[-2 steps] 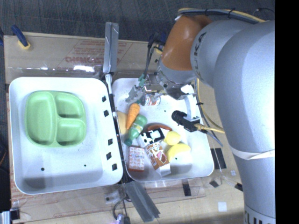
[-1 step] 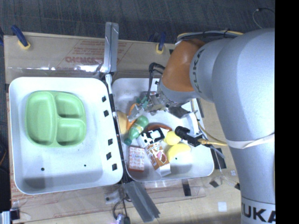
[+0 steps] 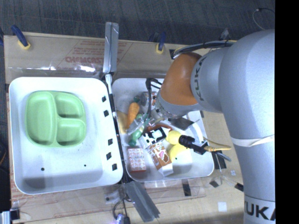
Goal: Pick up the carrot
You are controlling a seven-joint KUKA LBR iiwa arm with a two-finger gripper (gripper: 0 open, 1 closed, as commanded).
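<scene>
The arm's thick grey body and its orange band point(image 3: 180, 80) cover the right bin's point(image 3: 122, 85) back right corner and much of its middle, so whatever lies under them cannot be read. The gripper point(image 3: 148, 117) reaches down among the clutter near the bin's centre; its tips merge with dark and green shapes there, and I cannot tell how wide the claw stands or whether anything sits in it.

The carrot point(image 3: 132, 112) lies near the right bin's left wall, about midway along it: a smooth, tapering orange piece, slightly tilted, just left of the gripper. Whether the two touch is not clear. Below it a green object point(image 3: 136, 135) is partly hidden and hard to name.

Toward the front edge sit a small printed carton point(image 3: 136, 158) with a pinkish face and a second box point(image 3: 160, 156), brown and white. Two rounded yellow pieces point(image 3: 174, 143) lie beside them, glossy like plastic.

The left bin point(image 3: 21, 171) holds a pale green divided tray point(image 3: 55, 118) with three rounded compartments, set toward its back left corner.
</scene>
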